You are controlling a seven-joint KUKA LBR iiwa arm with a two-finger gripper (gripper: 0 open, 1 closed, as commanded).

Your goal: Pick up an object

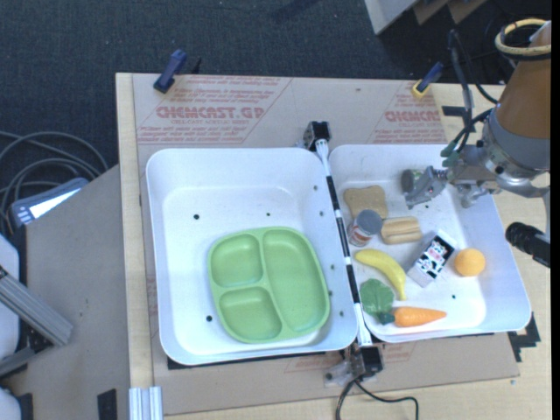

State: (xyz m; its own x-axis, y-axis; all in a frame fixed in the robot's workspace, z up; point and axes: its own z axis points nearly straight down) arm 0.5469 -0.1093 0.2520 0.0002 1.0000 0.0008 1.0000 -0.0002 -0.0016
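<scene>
Two shallow white bins side by side: left bin (175,182), right bin (503,309). One green divided tray (267,283), with three compartments. One banana (385,268). One carrot (418,317). One broccoli piece (377,297). One orange (470,262). Two tan bread-like pieces: a slice (364,199) and a roll (402,230). One small can (364,227). One black-and-white carton (432,258). Two clamps on the bench's far edge: one blue (170,71), one yellow-and-blue (427,79).

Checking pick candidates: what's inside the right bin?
The right bin holds a bread slice, can, bun, banana, small carton, orange, broccoli and carrot. The gripper covers part of the bin's far corner.
</scene>
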